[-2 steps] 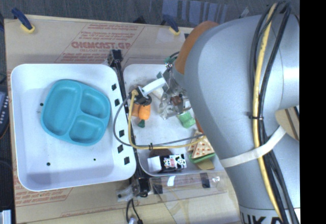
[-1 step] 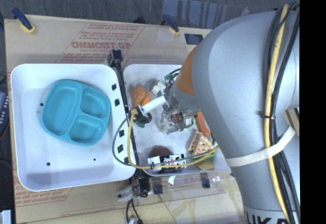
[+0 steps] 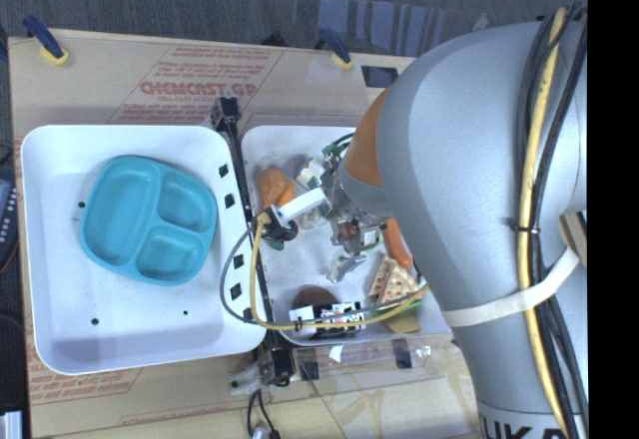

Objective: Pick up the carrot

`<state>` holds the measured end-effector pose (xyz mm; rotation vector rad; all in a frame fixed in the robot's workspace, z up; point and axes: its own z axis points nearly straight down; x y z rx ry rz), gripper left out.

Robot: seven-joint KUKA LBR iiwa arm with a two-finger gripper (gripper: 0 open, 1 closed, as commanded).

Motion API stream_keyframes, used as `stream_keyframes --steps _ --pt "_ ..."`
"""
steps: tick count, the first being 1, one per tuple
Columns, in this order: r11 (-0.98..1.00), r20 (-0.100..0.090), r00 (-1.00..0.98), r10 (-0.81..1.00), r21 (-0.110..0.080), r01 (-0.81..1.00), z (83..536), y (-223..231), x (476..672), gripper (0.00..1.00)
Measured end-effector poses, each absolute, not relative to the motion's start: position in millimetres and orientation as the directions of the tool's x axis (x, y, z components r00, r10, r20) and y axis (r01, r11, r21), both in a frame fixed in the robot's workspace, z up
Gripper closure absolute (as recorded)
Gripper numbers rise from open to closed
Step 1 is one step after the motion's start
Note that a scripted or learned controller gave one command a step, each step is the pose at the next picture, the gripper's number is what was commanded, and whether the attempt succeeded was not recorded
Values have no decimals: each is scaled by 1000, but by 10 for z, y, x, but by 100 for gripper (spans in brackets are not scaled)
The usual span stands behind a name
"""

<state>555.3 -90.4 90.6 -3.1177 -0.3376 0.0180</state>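
The fingers (image 3: 341,267) are seen slightly apart over the floor of the right bin (image 3: 262,150), pointing down, with nothing clamped between them. The carrot (image 3: 397,243) is judged to be the orange, elongated piece just beside the fingers on the arm's side. It lies partly tucked under the grey wrist and is not yet grasped. The gripper (image 3: 351,253) appears to be held low and unclosed because the descent is off to one side of the target, so a shift towards the arm would be called for. A tan wedge (image 3: 391,279) lies just below the fingers, close enough to be caught by mistake. An orange-brown item (image 3: 277,190) lies beyond them, towards the divider.
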Motion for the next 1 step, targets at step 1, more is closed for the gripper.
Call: stream_keyframes --steps 1 --pt "-904 -3 904 427 -6 427 1468 -1038 5814 0"
